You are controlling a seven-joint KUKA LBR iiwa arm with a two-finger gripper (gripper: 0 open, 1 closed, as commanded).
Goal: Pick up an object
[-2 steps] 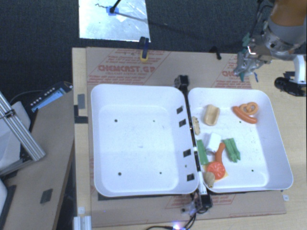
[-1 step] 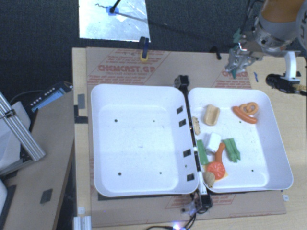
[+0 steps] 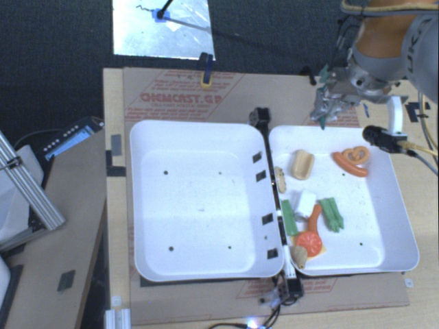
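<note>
bread roll looks like the easiest pick, sitting in the right bin below and a little to the left of the gripper, well apart from it. the gripper hangs over the bin's far rim, nothing between its fingers as far as i can see, and whether they're apart or together i can't tell from here. off to its lower right lies an orange ring-shaped toy, also on its own with bare white around it. further down, a tighter cluster: a white block, a green piece, a green strip and an orange spoon-like thing, some of them touching. my call: go for the roll or the orange toy, since the crowded pile risks nudging neighbours. come straight down over the middle, fingers across the narrow side, and keep clear of the divider between the bins.
</note>
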